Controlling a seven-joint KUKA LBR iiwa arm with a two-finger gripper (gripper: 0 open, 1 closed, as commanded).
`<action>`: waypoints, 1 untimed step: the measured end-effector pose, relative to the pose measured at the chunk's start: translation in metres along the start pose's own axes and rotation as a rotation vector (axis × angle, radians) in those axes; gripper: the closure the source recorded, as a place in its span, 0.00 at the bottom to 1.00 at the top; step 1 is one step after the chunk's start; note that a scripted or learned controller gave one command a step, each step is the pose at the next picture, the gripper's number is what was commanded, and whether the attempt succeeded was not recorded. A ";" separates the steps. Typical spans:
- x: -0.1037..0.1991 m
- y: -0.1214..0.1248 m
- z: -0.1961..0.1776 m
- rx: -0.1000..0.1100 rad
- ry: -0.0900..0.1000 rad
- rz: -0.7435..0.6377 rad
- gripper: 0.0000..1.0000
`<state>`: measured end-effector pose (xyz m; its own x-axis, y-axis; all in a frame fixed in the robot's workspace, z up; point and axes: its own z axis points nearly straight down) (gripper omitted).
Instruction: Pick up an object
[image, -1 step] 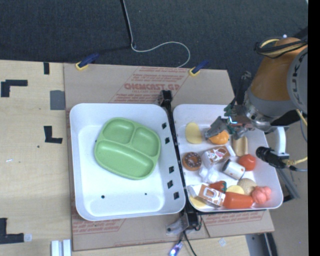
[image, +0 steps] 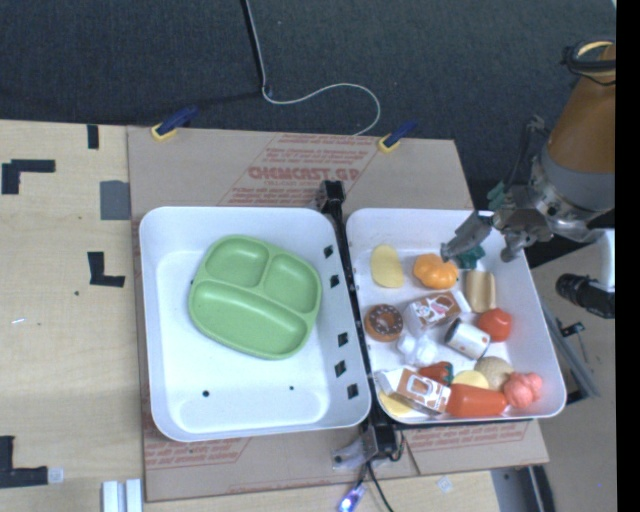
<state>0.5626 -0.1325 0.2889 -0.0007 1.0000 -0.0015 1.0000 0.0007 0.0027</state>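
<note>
Two bins | end effector (image: 492, 243) open, empty, above right bin (image: 548, 340)

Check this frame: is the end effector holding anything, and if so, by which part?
Nothing is held. The end effector hangs open over the right bin's far edge, nothing between its fingers; the orange toy lies just beside it in the bin.

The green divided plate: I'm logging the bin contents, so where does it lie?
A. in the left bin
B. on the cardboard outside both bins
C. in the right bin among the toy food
A: the green divided plate lies flat inside the left bin, apart from the toy food in the right bin.
</note>
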 end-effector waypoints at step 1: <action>0.057 -0.077 0.084 0.021 0.007 -0.002 0.00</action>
<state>0.4854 -0.0755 0.2044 -0.0027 1.0000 0.0052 0.9998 0.0027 -0.0186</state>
